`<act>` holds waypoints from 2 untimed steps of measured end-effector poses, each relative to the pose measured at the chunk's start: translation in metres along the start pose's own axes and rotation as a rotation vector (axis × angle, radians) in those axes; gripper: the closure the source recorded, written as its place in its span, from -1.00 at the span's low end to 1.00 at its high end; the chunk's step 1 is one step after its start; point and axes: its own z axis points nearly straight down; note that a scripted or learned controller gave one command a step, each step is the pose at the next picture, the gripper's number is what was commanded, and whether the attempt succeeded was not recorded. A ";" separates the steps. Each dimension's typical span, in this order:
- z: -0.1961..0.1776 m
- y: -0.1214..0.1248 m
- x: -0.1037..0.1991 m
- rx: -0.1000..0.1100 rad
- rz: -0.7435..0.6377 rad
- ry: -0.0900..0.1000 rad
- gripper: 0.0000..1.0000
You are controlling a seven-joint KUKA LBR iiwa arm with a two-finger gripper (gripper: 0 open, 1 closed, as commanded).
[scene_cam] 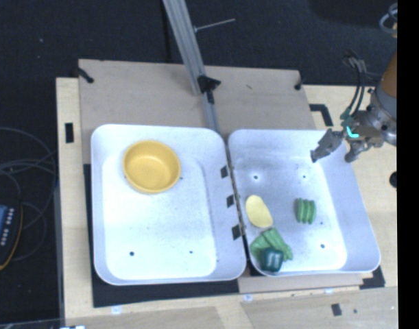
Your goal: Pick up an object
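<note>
Jaws [337, 148] of mine hang spread apart, gripping nothing, over the right bin's [332, 184] edge at two o'clock. Inside that bin a green pepper [304, 210] lies at four o'clock, a yellow lemon-like piece [258, 212] toward seven, and a leafy green toy [271, 247] at the near corner, touching none of me. At nine o'clock, the left bin [161, 245] carries a yellow bowl [151, 166].

the pincer [338, 149] hangs open over the right bin's [346, 204] far right edge, holding nothing. that bin holds a yellow piece [258, 212], a green pepper [304, 210] and a green toy [270, 247]. a yellow bowl [151, 166] sits in the left bin [161, 238].
</note>
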 end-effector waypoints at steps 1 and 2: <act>0.000 0.000 0.000 0.000 0.000 0.000 -1.00; 0.046 -0.005 -0.007 0.003 0.001 -0.001 -1.00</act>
